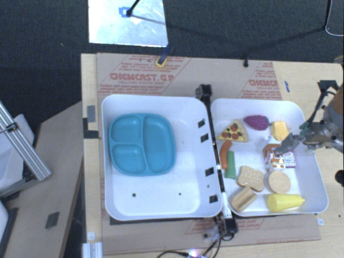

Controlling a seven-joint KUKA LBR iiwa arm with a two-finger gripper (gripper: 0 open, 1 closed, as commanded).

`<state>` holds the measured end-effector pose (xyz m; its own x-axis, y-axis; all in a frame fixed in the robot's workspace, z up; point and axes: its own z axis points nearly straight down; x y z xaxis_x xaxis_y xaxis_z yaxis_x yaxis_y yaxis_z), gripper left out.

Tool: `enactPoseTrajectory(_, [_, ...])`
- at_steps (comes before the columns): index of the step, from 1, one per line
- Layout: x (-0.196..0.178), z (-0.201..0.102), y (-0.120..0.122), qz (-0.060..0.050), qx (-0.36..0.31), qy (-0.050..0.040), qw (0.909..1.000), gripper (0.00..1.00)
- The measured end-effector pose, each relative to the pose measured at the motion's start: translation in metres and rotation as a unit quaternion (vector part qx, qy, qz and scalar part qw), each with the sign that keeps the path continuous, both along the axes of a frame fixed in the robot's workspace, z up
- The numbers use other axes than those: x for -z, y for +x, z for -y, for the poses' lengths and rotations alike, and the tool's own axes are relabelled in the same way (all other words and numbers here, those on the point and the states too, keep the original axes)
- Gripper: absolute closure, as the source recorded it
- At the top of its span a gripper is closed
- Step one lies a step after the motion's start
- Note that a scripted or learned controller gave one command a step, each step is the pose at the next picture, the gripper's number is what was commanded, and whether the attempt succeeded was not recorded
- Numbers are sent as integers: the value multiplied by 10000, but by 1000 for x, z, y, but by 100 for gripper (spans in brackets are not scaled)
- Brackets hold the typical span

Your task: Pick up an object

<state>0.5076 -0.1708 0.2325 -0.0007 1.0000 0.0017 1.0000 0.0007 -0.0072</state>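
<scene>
Dark carpet surrounds a cardboard-topped bench (140, 74) bearing two white bins. Left bin (188, 160), centre frame: a blue divided plate (142, 144) lying flat toward its left side. Right bin (317, 181), lower right: toy pizza slice (234, 131), purple piece (257, 122), yellow cheese wedge (279, 130), red sausage (224, 150) touching a green stick (230, 164), cracker (251, 178), round biscuit (279, 182), bread roll (243, 199), yellow corn-like piece (285, 201). Gripper (285, 144) enters from the right edge, arm cut off there; its tip sits over a small red-and-white carton (279, 157), partly hidden. Whether it is spread or pinching: cannot tell.
</scene>
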Motion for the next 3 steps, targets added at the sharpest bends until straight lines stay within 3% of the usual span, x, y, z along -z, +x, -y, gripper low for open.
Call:
enactPoseTrajectory(1, [-4,0,2,46,-11,-11,10000,0])
enactPoseTrajectory(2, [58,-2,4,18,-5,-2,10000,0])
enactPoseTrajectory(3, [117,-1,7,72,8,-41,10000,0])
